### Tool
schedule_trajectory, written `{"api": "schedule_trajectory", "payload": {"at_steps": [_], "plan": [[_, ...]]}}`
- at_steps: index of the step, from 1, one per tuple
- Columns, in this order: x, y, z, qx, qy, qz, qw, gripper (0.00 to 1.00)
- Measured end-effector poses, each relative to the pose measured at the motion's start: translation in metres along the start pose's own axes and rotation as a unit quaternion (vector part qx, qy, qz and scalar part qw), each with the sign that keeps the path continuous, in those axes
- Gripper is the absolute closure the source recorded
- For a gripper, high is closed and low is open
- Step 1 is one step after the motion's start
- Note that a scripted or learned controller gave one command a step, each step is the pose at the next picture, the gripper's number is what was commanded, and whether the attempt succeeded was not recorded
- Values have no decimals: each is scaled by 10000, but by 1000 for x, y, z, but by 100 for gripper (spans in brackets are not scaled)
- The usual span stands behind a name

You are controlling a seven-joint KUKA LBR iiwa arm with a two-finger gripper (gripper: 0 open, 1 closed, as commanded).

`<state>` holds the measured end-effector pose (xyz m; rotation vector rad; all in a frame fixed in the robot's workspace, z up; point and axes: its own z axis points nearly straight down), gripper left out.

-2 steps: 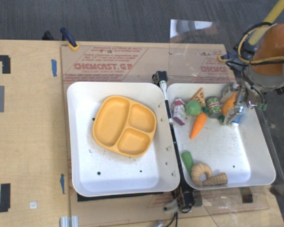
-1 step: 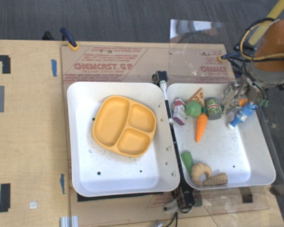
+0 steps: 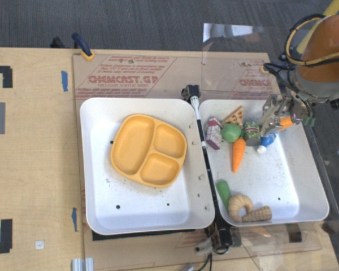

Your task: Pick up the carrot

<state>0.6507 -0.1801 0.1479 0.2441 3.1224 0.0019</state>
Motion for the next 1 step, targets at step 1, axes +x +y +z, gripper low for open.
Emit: {"api": "schedule_trajectory", "payload": {"at_steps": [1], "plan": [[1, -1, 2, 1, 21, 6, 10000, 0]]}}
